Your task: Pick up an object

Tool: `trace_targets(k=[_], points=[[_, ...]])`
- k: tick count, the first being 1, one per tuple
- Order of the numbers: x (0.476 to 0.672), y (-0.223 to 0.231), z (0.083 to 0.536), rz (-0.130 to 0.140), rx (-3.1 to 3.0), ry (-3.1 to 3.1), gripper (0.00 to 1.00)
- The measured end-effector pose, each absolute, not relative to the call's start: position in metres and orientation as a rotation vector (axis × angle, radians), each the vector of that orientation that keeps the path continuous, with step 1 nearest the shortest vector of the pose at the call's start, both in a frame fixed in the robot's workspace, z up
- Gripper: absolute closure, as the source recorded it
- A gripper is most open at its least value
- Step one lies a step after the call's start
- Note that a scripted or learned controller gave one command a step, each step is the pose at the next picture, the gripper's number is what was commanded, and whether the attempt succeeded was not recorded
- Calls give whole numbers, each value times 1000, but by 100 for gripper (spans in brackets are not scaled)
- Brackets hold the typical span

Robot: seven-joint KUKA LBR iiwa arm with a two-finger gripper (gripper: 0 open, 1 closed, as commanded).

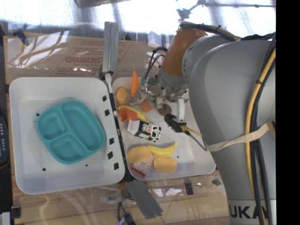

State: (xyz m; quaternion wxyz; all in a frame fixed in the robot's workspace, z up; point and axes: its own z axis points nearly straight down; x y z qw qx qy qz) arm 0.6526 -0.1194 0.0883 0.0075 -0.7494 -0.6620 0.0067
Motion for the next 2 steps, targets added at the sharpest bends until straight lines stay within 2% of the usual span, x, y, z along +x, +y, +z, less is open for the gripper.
trace_targets(k=[1,2], points=[[652,-118,98,27,-2332,-2077,100],[656,-124,108,7,-2410,-2006,100]])
